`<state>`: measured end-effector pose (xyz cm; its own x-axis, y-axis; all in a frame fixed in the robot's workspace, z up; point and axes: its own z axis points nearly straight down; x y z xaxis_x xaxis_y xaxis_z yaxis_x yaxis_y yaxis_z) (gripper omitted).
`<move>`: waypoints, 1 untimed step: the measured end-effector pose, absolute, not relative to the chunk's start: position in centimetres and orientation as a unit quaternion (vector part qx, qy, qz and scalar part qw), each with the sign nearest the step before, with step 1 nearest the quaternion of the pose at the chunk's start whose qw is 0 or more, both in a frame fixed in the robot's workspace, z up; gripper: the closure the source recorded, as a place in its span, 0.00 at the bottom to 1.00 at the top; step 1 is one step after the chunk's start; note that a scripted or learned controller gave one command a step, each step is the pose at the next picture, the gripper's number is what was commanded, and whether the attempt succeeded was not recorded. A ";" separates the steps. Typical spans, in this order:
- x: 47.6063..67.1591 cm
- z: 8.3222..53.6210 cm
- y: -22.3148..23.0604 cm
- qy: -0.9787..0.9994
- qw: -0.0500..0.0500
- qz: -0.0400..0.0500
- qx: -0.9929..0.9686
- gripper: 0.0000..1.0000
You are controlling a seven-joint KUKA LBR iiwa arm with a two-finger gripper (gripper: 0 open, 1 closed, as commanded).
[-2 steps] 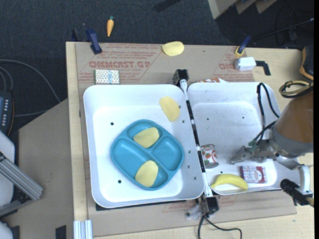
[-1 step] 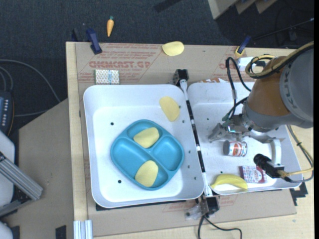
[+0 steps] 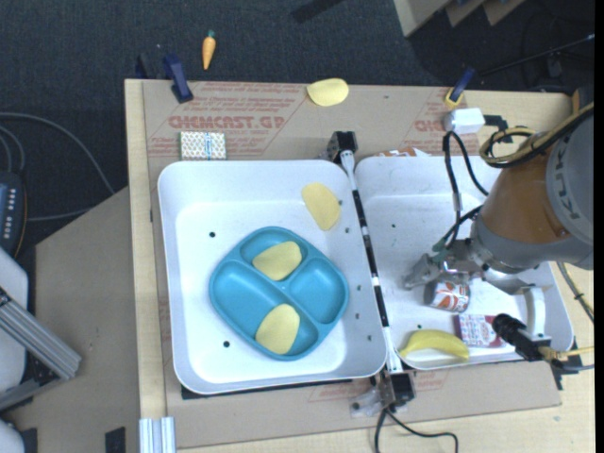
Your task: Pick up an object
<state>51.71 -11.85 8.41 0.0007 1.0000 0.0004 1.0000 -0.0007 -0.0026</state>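
My gripper [image 3: 441,270] hangs low over the middle of the right bin [image 3: 415,187], with the arm coming in from the right. Directly below and touching its lower edge lies a small red and white can [image 3: 447,296] on its side. I cannot see whether the can is held. A yellow banana [image 3: 434,344] rests at the bin's front edge, and a red packet [image 3: 479,329] lies to the right of it, partly under the wrist.
The left bin [image 3: 189,253] holds a blue divided plate [image 3: 236,286] with two yellow pieces in it and a yellow piece [image 3: 321,206] near the back right corner. On the bench behind the bins lie another yellow piece [image 3: 327,92] and a small patterned packet [image 3: 203,144].
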 end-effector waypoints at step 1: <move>51.8 9.4 -11.8 -0.707 0.000 0.000 -0.707 1.00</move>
